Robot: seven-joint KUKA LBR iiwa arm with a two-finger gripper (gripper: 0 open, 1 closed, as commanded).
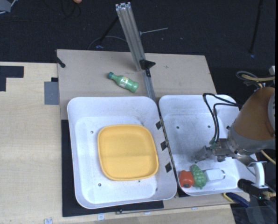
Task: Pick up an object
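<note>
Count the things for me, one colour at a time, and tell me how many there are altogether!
Yellow: 1, the square yellow plastic plate in the left bin.
Green: 2, the small green plastic bottle on the bench, the bumpy green toy vegetable in the right bin.
Red: 1, the round red toy beside it.
Total: 4

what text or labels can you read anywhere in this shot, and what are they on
No text can be read.
Green bottle on the bench behind the bins: pale label band, too small and blurred to read.
Yellow plate, left bin, right bin: no markings visible.
</note>
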